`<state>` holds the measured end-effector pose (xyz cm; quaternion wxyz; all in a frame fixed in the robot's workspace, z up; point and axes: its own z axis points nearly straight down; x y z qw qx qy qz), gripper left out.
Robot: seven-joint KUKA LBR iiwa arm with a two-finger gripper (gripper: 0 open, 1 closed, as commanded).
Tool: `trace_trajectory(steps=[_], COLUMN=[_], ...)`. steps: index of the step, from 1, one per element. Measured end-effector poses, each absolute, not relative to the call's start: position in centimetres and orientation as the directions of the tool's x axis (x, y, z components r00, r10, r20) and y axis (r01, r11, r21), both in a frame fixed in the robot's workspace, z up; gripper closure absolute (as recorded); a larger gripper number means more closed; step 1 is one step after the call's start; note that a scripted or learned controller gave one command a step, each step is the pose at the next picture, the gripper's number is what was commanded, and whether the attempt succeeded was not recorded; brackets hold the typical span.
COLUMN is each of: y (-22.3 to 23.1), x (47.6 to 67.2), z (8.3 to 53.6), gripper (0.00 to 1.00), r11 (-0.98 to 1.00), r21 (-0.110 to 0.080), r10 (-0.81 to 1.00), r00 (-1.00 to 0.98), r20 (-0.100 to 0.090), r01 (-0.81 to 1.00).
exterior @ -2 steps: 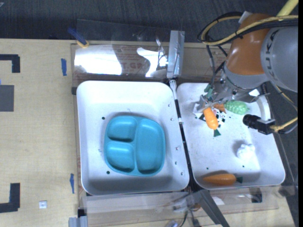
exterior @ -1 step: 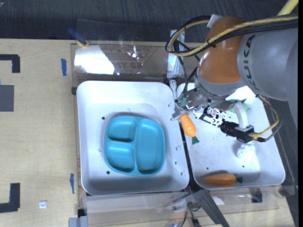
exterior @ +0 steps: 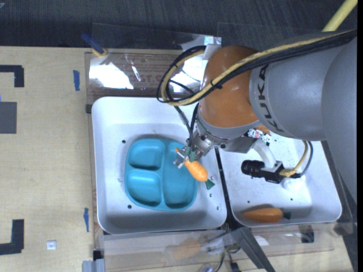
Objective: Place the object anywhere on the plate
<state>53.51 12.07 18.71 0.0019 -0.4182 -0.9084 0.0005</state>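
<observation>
Now jaws (exterior: 187, 156) grip carrot (exterior: 196, 170) over plate (exterior: 148, 180) right rim (left bin (exterior: 108, 152)).

2 white bins (exterior: 108, 152); 1 blue plate (exterior: 153, 174) w/ 3 compartments; 2 orange carrots (exterior: 196, 170) (exterior: 262, 213); 1 arm, 1 gripper (exterior: 190, 154).

The arm (exterior: 306, 89) is a thick, smooth grey tube with black "KUKA" lettering partly visible on its side. Above the wrist sits a rounded orange band (exterior: 229, 89). Black and yellow cables (exterior: 181, 78) loop out beside the band, and a yellow-and-black hose (exterior: 295, 41) runs along the grey casing. Under the wrist hangs a pale bracket with a black cylindrical part (exterior: 256, 169) and a short yellow wire.
</observation>
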Motion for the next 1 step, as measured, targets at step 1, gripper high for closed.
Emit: trace_trajectory(steps=[1], y=[11.91], x=[53.57], z=[18.76], gripper=[0.0], r11=[0.648], r21=[-0.002], r10=[0.761], r00=[-0.648], r20=[0.002], r01=[0.761])
